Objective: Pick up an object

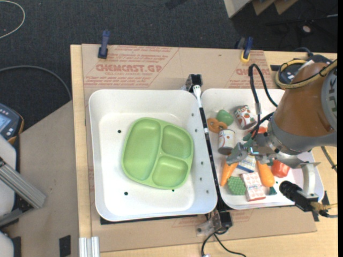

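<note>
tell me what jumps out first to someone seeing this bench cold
The pale green three-compartment plastic plate lies alone in the middle of the left white bin. The grey arm with its orange band reaches in from the right, its gripper low over a clutter of small toy foods in the right white bin, among them an orange carrot.

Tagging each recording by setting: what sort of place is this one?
Probably a robotics lab bench. Two white bins sit on a clamped board, cables trail over dark carpet, and the arm's end effector hangs over toy food like a carrot. The left bin holds a green divided plate.
</note>
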Controlling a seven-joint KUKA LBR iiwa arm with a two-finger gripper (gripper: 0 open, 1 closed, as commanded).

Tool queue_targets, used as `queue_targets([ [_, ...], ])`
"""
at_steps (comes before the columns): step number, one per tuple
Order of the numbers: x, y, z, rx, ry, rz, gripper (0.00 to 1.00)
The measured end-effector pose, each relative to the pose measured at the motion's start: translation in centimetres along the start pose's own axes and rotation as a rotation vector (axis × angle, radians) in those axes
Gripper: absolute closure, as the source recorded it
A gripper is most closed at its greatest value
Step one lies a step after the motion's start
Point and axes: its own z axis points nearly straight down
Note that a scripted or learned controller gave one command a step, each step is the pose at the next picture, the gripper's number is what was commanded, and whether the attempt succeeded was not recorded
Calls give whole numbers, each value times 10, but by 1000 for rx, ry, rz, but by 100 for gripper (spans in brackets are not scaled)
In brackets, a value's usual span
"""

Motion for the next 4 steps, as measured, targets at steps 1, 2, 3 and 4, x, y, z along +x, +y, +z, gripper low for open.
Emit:
queue_targets([
  [1, -2, 1, -2, -5, 0, -3, 0],
  [2, -7, 1, -2, -6, -1, -4, 0],
  [3, 15, 2, -22, -9, 0, -7, 0],
  [4, -124, -1, 15, -5, -7, 9, 0],
])
